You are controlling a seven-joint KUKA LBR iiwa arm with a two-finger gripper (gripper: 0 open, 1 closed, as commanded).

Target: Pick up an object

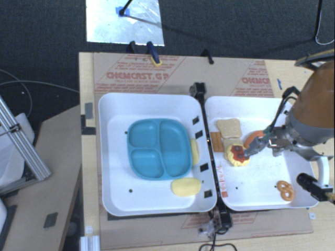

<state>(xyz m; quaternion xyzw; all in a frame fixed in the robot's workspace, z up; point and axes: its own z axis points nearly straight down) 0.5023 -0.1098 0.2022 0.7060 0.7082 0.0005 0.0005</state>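
Your pincer (pixel 242 153) sits low in the right bin (pixel 261 197), its tip right over the yellow toy with the red top (pixel 238 157), near that bin's left wall. You cannot tell from this slant whether the pincer is released or clenched. The arm (pixel 309 119) reaches in from the right, so the toy lies at the very end of its line, just left of the tip. Bread slice (pixel 229 127) lies just beyond; the pretzel (pixel 286 190) is well apart, nearer you. The blue tray (pixel 158 148) sits in the left bin (pixel 118 192).
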